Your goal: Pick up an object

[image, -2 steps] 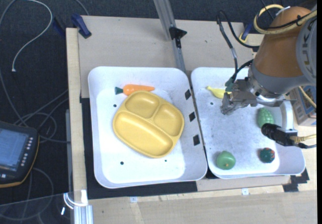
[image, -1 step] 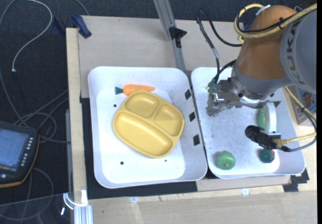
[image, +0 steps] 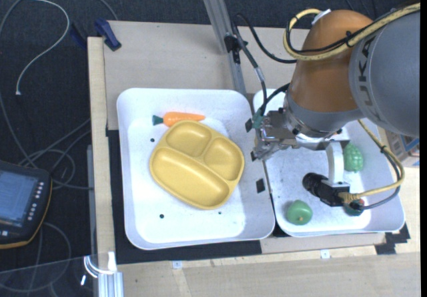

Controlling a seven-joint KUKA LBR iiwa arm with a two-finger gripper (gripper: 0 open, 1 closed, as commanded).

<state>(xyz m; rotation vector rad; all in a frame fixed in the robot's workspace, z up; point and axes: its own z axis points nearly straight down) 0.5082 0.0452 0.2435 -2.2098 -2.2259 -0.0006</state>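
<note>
My gripper (image: pixel 264 137) hangs low over the left edge of the right bin (image: pixel 333 225), close to the wall between the two bins. Nothing can be made out in its grasp. In the right bin lie a green apple (image: pixel 299 211) at the front and a pale green bumpy toy (image: pixel 353 157) at the right. The left bin (image: pixel 133 175) holds a yellow divided plate (image: pixel 197 164) in its middle and an orange carrot (image: pixel 181 117) with a green top just behind the plate.
The grey arm with its orange band (image: pixel 333 69) covers the back half of the right bin. A black part with a yellow cable (image: pixel 328 191) hangs over that bin's middle. A slanted metal post (image: pixel 215 2) rises behind the bins.
</note>
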